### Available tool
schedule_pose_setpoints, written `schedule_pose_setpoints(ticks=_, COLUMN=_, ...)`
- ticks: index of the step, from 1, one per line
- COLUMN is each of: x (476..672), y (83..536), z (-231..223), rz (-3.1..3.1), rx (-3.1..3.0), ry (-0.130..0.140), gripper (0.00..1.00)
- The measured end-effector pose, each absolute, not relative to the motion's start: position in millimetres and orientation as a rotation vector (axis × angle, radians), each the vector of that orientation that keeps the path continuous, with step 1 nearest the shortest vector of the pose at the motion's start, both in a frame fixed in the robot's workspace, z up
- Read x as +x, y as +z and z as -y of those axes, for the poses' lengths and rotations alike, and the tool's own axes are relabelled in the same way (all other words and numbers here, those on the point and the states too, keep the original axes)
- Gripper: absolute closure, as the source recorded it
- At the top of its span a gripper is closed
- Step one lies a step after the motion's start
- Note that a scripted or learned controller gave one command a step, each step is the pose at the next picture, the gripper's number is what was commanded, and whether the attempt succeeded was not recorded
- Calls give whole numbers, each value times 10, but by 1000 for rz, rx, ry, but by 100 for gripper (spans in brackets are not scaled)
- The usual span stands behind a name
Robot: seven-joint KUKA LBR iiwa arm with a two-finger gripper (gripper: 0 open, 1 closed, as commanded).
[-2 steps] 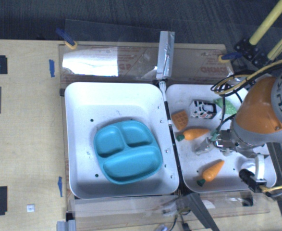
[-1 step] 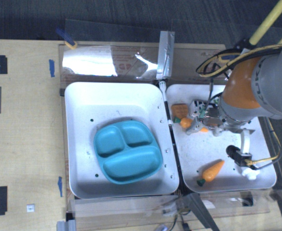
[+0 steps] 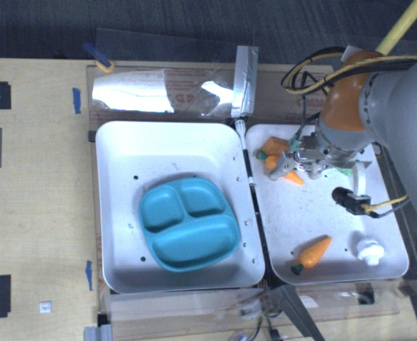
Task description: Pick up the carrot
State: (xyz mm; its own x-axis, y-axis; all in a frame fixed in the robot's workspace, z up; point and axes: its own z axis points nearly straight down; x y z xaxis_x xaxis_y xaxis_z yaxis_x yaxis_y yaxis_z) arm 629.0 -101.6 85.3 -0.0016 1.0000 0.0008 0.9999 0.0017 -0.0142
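Right white bin (image 3: 393, 261): carrot (image 3: 313, 251) near front, well apart from gripper (image 3: 298, 163), grip state unclear.

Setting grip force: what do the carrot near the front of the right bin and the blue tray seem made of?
Carrot: looks like toy plastic or foam, with uniform matte orange and a green tip. Blue divided tray: likely molded plastic, smooth with a soft sheen.

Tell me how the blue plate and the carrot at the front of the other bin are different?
The blue plate is wide, flat and split into three compartments; the carrot is thin and pointed. The plate lies in the left bin, the carrot in the right bin. The plate is all blue; the carrot is orange with a green end. Both lie untouched, away from the pincer.
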Motion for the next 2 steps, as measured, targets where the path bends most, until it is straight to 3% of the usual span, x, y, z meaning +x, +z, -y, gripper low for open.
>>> schedule_pose_setpoints(ticks=1, x=6288, y=945, z=1008, rz=2218, rx=-2205, ry=21, gripper=100)
schedule_pose_setpoints(ticks=2, x=6586, y=1854, z=464, rz=1979, rx=-2443, ry=-3, gripper=100)
